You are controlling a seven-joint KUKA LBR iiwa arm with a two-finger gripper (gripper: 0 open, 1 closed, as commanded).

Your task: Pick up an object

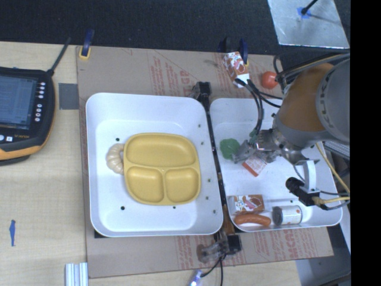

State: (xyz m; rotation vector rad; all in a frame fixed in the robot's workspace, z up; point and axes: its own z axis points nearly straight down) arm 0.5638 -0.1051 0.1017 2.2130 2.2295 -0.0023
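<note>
- In the right-hand shallow white bin [233,113], the grey arm with an orange band [309,109] is reaching in from the right, and its two-finger gripper [250,151] is hanging low near the bin's middle.
- The gripper's tip is sitting just beside a rounded green object [229,147] and right above a small flat red-and-white packet [254,166]; whether the pincer is spread, pressed together or pinching anything cannot be told, as the metal parts are blurring together.
- Along the near edge of this bin, a red-and-white printed packet [247,204], a reddish-orange sausage-shaped toy [252,221] and a small white bottle with a dark cap [289,214] are lying close together; their labels are too small to read.
- In the left-hand shallow white bin [104,213], a yellow plastic plate with three compartments [161,168] is lying flat, with a pale tan lumpy object [114,158] touching its left edge.
- Beyond the bins, on the brown cardboard sheet [149,76] printed with faint red lettering that cannot be read, a small red-and-white packet [236,64] and a small red ball [268,79] are resting.
- At the far left, a black handheld control pendant with an orange rim [24,112] is lying on the pale wooden bench [36,219].
</note>
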